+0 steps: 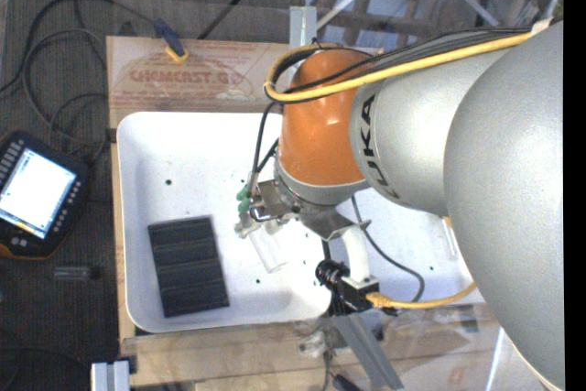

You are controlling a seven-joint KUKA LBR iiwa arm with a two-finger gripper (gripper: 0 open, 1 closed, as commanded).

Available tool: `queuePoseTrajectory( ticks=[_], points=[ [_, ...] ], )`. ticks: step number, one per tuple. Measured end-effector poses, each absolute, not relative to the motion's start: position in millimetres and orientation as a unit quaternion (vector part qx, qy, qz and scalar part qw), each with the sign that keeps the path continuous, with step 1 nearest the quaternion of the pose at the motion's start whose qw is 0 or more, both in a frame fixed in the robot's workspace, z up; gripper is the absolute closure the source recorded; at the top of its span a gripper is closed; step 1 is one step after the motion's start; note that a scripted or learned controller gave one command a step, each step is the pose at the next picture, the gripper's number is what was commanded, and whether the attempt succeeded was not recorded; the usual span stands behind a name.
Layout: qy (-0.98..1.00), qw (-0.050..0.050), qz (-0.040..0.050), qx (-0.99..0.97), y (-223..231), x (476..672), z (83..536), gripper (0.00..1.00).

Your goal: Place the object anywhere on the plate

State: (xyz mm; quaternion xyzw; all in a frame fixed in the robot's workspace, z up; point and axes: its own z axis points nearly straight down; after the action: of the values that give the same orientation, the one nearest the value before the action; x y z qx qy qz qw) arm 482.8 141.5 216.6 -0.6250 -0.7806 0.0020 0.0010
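Looming grey arm (476, 151) over white bin (137, 160). Below its orange band, gripper (261, 233), jaw state impossible to tell. Dark ridged plate (188, 266) left of gripper, long axis running near-to-far, slightly tilted.

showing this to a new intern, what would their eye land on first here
The huge grey arm with its orange band dominates the right and centre, reaching over the white bin. Next comes the dark ribbed plate lying in that bin's lower left. A lit handheld screen sits on the floor at far left.
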Motion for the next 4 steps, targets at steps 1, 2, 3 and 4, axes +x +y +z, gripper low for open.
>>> queuePoseTrajectory(
  ticks=[1,2,3,4],
  points=[
    [-0.815,0.002,0.0027,-0.580,191,482.1,171,1.00],
    [-0.891,0.000,0.0017,-0.454,223,483.5,240,1.00],
    [-0.891,0.000,0.0018,-0.454,223,483.5,240,0.00],
    [-0.891,0.000,0.0027,-0.454,223,483.5,248,1.00]
  ],
)
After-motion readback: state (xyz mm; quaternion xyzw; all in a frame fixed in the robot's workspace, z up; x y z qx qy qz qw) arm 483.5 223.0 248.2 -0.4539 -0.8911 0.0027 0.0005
